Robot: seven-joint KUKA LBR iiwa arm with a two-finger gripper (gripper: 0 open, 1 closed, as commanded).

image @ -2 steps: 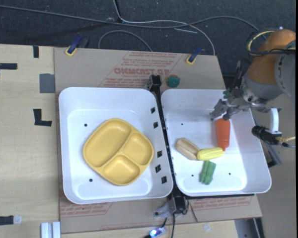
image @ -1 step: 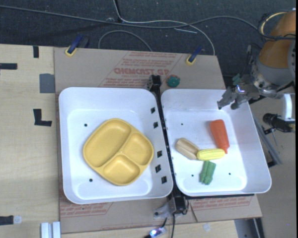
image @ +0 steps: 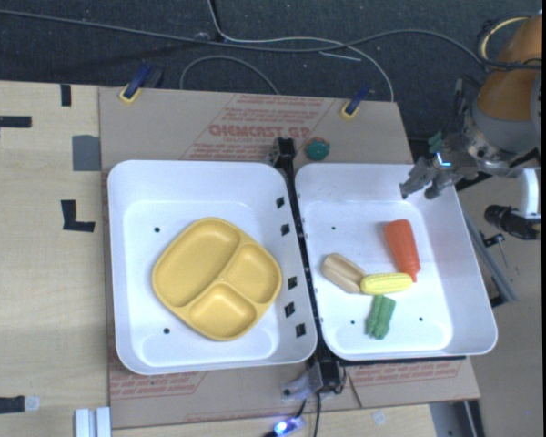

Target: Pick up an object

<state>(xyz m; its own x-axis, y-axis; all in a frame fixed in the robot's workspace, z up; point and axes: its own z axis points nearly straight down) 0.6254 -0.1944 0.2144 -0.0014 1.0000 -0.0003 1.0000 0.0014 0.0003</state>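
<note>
Hand (image: 426, 178) blurry over right bin (image: 473, 330) corner; open or closed unclear.

We see a light wooden bench (image: 36, 271) bearing a flat sheet of brown cardboard (image: 255, 127), held at its far edge by two blue-and-yellow clamps (image: 138, 82). On the cardboard sit two shallow white bins side by side, the left bin (image: 132, 244) touching the right bin (image: 464, 317).
</note>
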